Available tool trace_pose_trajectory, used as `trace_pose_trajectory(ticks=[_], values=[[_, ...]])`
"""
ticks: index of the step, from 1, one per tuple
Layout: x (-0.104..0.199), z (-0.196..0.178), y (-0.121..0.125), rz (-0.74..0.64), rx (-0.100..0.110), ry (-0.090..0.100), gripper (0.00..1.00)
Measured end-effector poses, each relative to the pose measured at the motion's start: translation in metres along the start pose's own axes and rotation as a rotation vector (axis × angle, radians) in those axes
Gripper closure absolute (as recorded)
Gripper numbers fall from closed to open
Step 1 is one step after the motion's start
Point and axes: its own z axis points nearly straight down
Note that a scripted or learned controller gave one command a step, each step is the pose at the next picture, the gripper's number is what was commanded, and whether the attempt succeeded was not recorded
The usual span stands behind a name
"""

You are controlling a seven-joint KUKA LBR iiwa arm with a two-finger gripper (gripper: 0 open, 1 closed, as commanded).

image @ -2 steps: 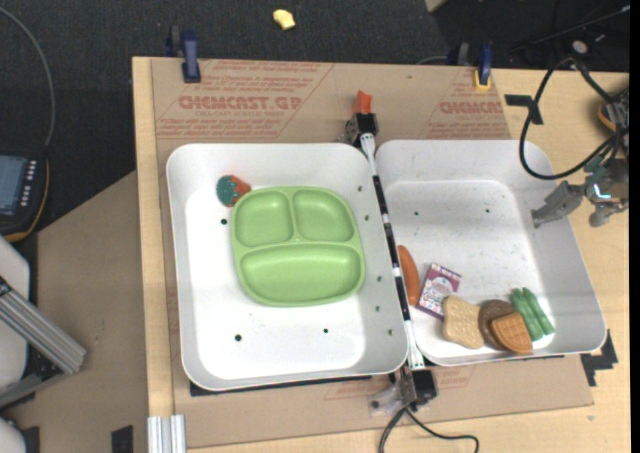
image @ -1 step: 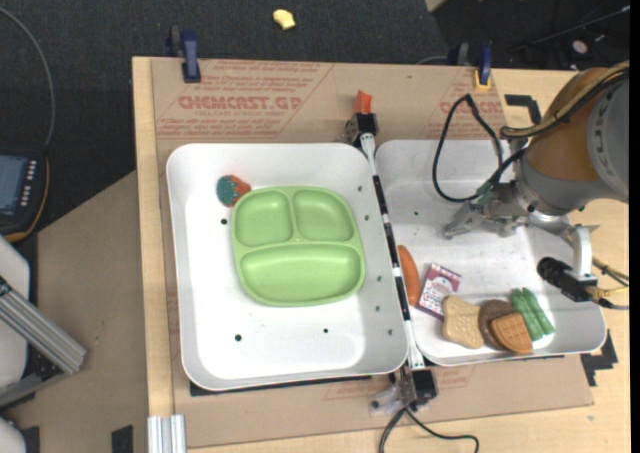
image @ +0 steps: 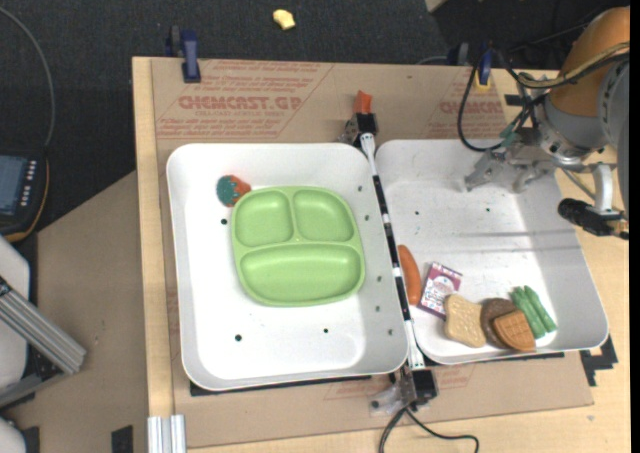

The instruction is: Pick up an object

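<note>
The divided plate [image: 297, 246] lies in the left bin [image: 200, 341]. A small round toy [image: 233, 189] sits just beyond the plate's far-left corner. To the plate's right, in the right bin [image: 560, 241], lie a carrot [image: 409, 273], a small packet [image: 439, 289], then biscuits [image: 488, 322] and a bunch of stalks [image: 533, 309].

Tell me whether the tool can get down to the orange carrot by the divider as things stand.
Probably yes: the carrot lies uncovered against the right bin's left wall, though that wall crowds one side. The tool sits over bare floor.
</note>
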Motion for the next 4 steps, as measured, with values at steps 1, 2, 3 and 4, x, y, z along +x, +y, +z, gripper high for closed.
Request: trace_pose_trajectory(ticks=[1, 2, 3, 4], values=[[-0.002, 0.003, -0.116, 0.001, -0.014, -0.012, 0.00], [0.000, 0.003, -0.065, -0.004, -0.017, -0.013, 0.00], [0.002, 0.002, -0.001, -0.003, 0.001, -0.003, 0.00], [-0.001, 0.001, -0.067, -0.001, -0.017, -0.013, 0.00]])
